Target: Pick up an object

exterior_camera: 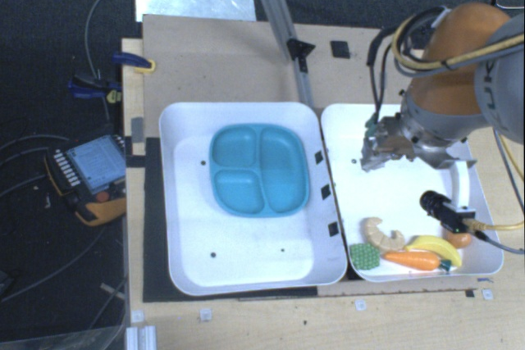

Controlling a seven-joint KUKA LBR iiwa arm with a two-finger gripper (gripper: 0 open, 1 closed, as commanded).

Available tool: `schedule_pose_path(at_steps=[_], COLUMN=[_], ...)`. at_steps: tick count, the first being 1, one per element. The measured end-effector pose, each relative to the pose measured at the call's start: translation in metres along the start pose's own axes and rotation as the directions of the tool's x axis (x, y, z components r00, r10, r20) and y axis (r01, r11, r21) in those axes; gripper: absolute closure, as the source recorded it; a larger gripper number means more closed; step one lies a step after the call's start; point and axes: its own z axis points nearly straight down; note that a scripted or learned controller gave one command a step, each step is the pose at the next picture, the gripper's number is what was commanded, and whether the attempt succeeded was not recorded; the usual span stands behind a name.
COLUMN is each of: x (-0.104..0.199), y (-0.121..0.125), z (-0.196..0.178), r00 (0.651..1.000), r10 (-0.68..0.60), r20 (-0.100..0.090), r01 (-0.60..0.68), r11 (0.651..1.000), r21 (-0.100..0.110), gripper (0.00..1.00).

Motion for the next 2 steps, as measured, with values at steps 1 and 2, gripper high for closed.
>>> schedule_pose_path(at_steps=[1, 2], x=[0.049, 0.113], y=[0.0, 0.001], z=[0.012, 0.013], r00=[1.0, 1.0], r10=[0.0, -0.002], r20=[0.0, -0.001], r01=[0.0, 0.002], r11=[1.0, 1.0], r21=[0.001, -0.001], gripper=[1.0, 1.0])
